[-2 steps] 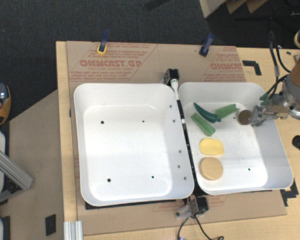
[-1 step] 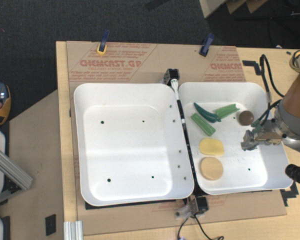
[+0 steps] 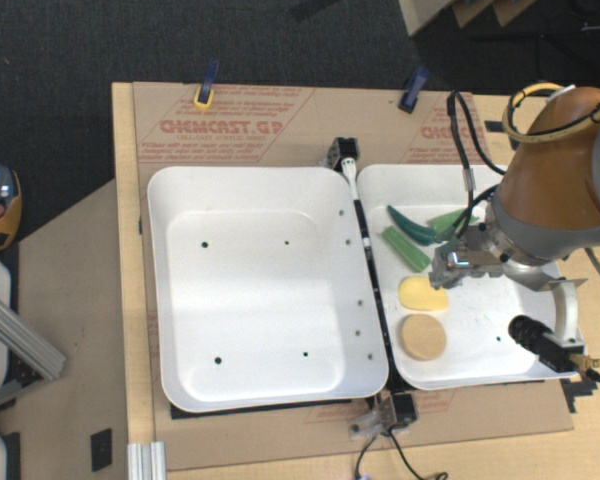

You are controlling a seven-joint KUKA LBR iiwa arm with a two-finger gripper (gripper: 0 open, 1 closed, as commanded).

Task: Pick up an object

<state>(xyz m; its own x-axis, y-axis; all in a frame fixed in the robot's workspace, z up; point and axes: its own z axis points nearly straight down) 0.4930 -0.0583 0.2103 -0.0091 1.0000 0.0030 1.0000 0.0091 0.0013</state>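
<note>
The tan disc (image 3: 423, 336) lies nearest the front rim of the right bin (image 3: 480, 368). The yellow piece (image 3: 421, 295) sits just behind it, close to touching. The gripper (image 3: 450, 265) hangs directly over the far edge of the yellow piece; jaw state cannot be determined, and no object is visible between its tips.

Risk: a descent at this position is likely to strike the edge of the yellow piece rather than straddle it, which would push it toward the tan disc or pinch it off-centre so that it slips.

Risk: the green pieces (image 3: 415, 236) lie just behind and left of the gripper, overlapping each other. A closing stroke may catch one of them as well, giving a weak double grasp.

The black cable (image 3: 467, 158) runs down toward the wrist and could drag. The left bin (image 3: 180, 268) is well apart and presents no obstruction.
</note>
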